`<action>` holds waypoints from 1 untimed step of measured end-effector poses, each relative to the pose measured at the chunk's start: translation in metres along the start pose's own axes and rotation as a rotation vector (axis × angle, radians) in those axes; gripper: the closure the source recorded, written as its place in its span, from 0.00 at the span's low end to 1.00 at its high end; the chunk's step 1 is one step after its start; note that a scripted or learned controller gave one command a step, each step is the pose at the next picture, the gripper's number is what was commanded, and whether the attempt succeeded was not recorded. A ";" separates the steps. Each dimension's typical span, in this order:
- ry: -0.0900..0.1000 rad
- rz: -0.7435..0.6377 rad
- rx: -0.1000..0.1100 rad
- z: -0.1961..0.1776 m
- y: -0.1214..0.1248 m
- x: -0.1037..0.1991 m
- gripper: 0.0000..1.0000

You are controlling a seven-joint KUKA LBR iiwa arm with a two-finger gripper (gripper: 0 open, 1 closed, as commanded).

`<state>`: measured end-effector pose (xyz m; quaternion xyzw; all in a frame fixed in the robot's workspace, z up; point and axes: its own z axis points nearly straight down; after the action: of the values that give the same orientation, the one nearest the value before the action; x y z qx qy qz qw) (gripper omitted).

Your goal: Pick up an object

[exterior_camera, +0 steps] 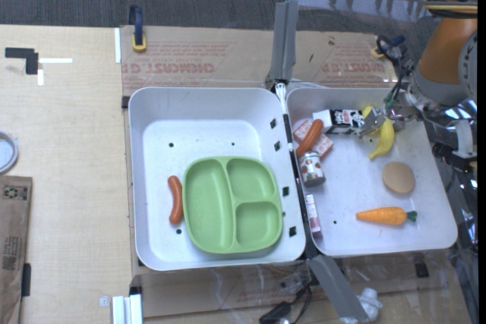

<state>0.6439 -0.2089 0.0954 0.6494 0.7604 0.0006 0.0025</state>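
The right bin [425, 239] holds several objects. A yellow banana [383, 140] lies near its back. A black-and-white carton [345, 118] sits to the left of the banana. A red sausage [309, 135] lies on a red-and-white packet, and a small can [312, 169] stands just in front of them. A beige round piece [398, 178] and an orange carrot [383, 216] lie toward the front. My gripper [373, 125] is low at the banana's upper end, between it and the carton. Nothing shows as lifted.
The left bin [152, 125] holds a green divided plate [231, 202] and an orange sausage [176, 199] beside it. A thin red-and-white bar [311, 212] lies along the right bin's left wall. The arm [448, 49] with its orange band hangs over the right bin's back right corner.
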 end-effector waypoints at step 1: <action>-0.002 -0.004 0.002 -0.008 0.000 0.000 1.00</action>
<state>0.6438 -0.2094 0.1034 0.6479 0.7618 -0.0011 0.0026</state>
